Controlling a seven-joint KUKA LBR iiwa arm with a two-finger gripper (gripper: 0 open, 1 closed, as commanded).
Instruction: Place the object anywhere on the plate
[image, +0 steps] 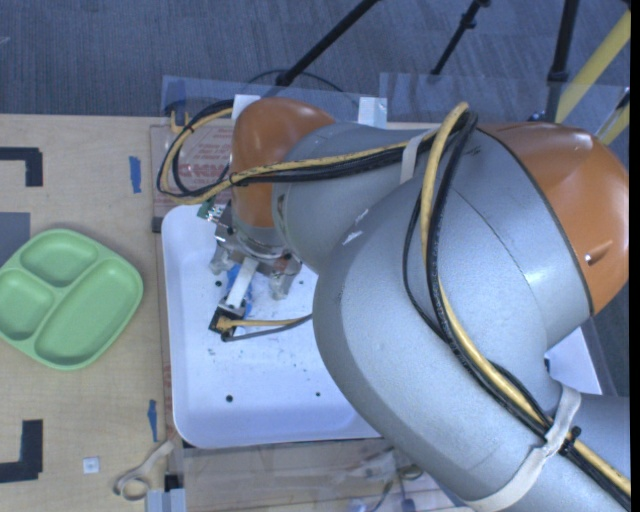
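A green plate (66, 298) with three compartments lies on the wooden bench at the left, outside the white bin (240, 400). Nothing rests on the plate. My gripper (252, 272) hangs low over the bin's upper left part, under the orange wrist band. A small blue patch (246, 274) shows right at the gripper; I cannot tell whether it is a held thing. The bulky grey arm hides the bin's right half and whatever lies there.
Coiled black and yellow cables (195, 155) lie behind the bin's far edge. Black tape marks (22, 165) and blue tape strips (134, 172) sit on the bench at the left. Small dark specks (230, 399) dot the bin floor.
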